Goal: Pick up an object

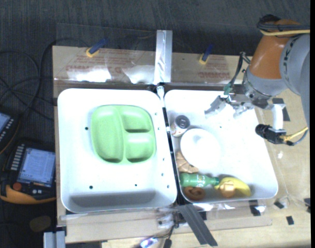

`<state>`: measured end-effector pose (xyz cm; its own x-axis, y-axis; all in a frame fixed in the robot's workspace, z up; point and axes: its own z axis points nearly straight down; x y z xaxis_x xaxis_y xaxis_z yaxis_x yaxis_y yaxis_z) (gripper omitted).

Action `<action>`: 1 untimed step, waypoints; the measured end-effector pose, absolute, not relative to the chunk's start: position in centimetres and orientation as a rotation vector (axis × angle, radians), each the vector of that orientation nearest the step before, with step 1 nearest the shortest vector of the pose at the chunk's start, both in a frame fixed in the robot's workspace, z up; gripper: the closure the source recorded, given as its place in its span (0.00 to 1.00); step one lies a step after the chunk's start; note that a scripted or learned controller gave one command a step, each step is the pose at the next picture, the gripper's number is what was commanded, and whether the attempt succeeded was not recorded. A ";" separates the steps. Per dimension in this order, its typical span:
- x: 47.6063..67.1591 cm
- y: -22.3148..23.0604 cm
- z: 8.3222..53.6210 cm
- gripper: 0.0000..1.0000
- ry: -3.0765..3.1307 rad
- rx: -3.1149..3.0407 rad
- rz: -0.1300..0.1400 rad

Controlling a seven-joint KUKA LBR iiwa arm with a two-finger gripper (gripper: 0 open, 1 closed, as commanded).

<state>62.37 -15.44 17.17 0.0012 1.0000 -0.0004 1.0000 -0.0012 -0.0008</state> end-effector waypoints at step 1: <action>61.9 -15.7 16.2 0.00 -2.260 -2.183 0.005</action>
<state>61.89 -15.72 16.19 -0.0346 0.9994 -0.0027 0.9994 0.0346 -0.0019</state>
